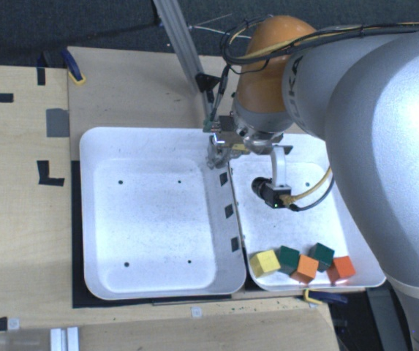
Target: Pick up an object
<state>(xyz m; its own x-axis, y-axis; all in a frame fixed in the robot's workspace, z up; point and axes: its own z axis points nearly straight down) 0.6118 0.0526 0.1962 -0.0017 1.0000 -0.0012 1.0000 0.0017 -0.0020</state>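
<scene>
Pale wood covers the bench [136, 86], with black tape marks [44, 172] at its far left, probably layout markers and no part of the job. Next comes the left bin [151, 218], a shallow white tray with a speckled floor. Its right wall meets the right bin [313, 172] along a shared ridge, and the gripper [218, 151] hangs over the far end of that ridge — over the rims, not over either floor. Whether it is released or clenched I cannot tell, and nothing shows in its grasp.

The task's things lie well apart from it, crowded against the right bin's near rim: a yellow block [265, 262], a dark green block [289, 256], an orange block [306, 268], a green block [322, 254] and a red block [341, 268], touching or nearly so. Packed tight by the wall, they leave little room for a clean grasp — the yellow one, at the open left end, looks the easiest. The grey arm [370, 123] reaches in from the right.
</scene>
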